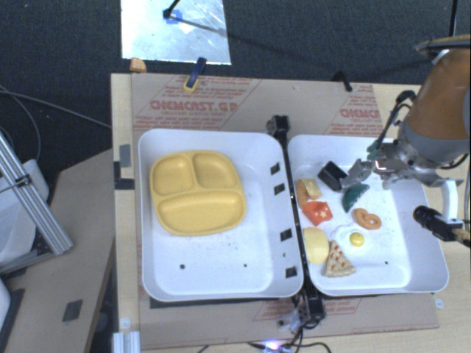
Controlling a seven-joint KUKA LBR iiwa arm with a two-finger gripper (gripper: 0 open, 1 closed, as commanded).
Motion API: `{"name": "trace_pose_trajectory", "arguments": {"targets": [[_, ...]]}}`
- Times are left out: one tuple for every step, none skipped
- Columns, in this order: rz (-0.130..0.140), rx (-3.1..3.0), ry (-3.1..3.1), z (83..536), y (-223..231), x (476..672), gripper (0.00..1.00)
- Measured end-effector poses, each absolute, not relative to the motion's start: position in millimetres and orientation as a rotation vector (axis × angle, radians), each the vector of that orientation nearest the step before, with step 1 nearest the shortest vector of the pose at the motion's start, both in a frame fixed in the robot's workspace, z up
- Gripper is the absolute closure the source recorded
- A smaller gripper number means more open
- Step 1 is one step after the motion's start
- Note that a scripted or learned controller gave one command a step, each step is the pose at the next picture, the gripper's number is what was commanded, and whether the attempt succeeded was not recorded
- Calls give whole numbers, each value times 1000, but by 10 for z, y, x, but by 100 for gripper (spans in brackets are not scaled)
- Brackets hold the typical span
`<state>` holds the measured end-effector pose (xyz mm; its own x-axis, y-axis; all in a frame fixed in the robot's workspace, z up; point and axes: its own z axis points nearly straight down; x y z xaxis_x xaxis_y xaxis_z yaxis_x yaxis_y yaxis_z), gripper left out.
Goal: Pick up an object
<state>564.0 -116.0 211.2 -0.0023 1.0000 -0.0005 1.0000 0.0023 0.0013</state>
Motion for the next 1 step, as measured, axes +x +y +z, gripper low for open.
{"name": "trace_pose_trajectory", "arguments": {"targets": [[6, 2211, 2211, 847, -1236, 5296, 0]]}}
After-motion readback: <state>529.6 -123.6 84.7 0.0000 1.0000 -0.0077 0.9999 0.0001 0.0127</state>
